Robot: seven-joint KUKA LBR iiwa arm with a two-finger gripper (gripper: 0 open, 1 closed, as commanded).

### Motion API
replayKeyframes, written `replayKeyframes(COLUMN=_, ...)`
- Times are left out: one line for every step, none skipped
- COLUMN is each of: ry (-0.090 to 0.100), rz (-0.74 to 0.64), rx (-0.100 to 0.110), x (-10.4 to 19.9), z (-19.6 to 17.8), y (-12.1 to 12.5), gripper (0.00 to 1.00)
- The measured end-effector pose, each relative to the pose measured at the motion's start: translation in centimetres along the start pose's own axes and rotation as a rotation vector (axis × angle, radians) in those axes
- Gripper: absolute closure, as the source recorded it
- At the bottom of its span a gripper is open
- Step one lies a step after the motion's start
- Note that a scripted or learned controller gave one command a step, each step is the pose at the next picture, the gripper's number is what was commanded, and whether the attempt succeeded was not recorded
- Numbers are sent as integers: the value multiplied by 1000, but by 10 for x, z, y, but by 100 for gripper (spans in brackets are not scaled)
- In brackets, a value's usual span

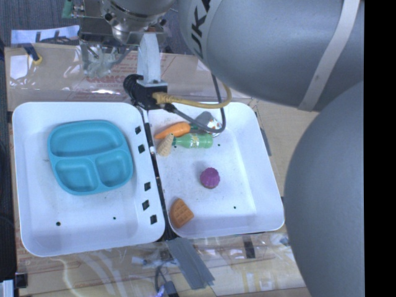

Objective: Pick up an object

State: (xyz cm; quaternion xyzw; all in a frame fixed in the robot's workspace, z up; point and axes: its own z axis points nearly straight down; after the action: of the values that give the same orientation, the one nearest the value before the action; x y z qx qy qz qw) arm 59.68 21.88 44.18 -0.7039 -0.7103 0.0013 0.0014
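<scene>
Two shallow white bins (247, 224) are seen; pincer (99, 54) state cannot be told; the clear-lying small purple ball (210, 177) is best targeted.

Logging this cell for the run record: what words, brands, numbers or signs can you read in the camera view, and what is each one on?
"UKA": black letters on the grey arm, the visible part of the brand name; the first letter is cut off by the wrist.
The green bottle in the right bin has a label band, too small and blurred to read.
The paper at the bench's top left edge: any marks are too blurred to read.
</scene>
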Motion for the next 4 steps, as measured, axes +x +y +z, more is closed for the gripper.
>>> replayKeyframes(ry=-1, rz=1, rx=1, x=-1, z=1, y=-30, gripper=100)
replayKeyframes(ry=-2, rz=6, rx=4, x=-71, z=1, y=-28, gripper=100)
replayKeyframes(ry=-1, rz=-3, rx=4, x=-4, z=1, y=-54, gripper=100)
replayKeyframes(ry=-4, rz=1, rx=1, x=0, z=3, y=10, gripper=100)
